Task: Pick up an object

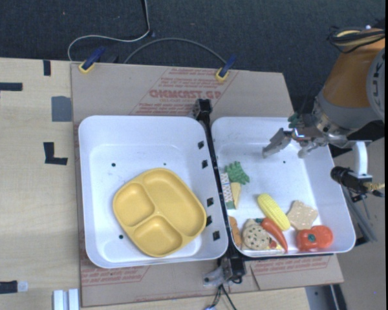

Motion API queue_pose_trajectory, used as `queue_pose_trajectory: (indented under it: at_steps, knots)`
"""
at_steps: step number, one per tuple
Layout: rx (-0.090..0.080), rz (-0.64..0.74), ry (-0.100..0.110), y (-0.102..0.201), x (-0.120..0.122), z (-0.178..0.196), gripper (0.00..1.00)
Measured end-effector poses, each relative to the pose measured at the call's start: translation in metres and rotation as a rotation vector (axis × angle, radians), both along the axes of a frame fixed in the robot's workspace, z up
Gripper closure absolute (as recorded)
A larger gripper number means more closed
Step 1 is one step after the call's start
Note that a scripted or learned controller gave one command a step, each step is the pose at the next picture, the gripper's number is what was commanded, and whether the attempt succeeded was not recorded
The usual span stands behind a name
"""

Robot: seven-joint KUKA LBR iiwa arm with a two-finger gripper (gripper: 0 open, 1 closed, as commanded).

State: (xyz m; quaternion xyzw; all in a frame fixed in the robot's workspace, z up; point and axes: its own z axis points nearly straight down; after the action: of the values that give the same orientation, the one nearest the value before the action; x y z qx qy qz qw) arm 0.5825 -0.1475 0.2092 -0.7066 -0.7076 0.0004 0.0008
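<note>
Nearest the front edge of the tabletop (26,192), I saw the food toys crowded along the near wall of the right bin (281,129): a red tomato (313,237) in the near right corner, a red chili pepper (275,233) beside it, a round cookie (255,236), and an orange carrot piece (233,227) against the divider. Just behind them lay a slice of toast (301,214) and a yellow corn cob (272,211), the cob set on a slant. Farther back, along the divider, I noted a pale wedge (226,192) and a green leafy piece (236,172). The left bin (94,134) carried a yellow divided plate (158,211), turned at an angle toward its near right corner.

Toward the far right corner of the right bin, the hand (290,142) hung over bare white floor, well apart from every toy. Its two fingers (274,144) stood spread with a clear gap, and I saw nothing between them. Behind the bins, a brown cardboard sheet (174,86) was held by a yellow clamp (87,65) and a blue clamp (225,68) at the far edge.
</note>
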Motion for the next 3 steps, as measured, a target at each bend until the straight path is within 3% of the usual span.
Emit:
queue_pose_trajectory:
  at_steps: [1, 2, 3]
  knots:
    - [0.001, -0.002, 0.007, -0.006, -0.038, -0.056, 0.00]
    - [-0.001, -0.002, -0.003, 0.002, -0.059, -0.125, 0.00]
    - [-0.003, 0.000, -0.006, 0.004, -0.093, -0.123, 0.00]
